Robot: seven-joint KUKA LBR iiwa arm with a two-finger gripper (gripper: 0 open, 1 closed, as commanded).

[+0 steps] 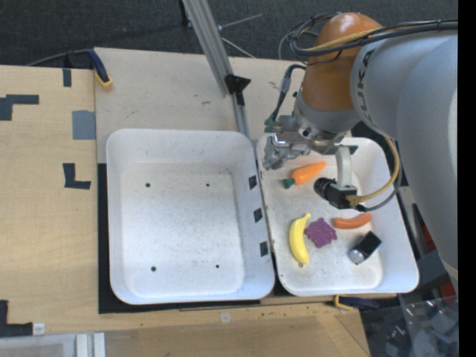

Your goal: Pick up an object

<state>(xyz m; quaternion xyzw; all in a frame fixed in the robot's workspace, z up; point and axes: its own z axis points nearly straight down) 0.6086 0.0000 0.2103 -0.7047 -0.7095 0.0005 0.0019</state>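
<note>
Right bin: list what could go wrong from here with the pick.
1. The end effector sits at the right bin's upper-left corner near the wall; it may hit the rim when descending.
2. The carrot lies beside it, off to one side; a straight drop could miss.
3. The banana touches the purple piece; grabbing one may drag the other.

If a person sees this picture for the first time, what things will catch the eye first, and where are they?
The big grey arm with its orange band fills the upper right, its end effector low over the right white bin's far left corner. In that bin lie bright small toys: an orange carrot, a yellow banana and a purple bunch of grapes. The left white bin looks bare beside it.
</note>
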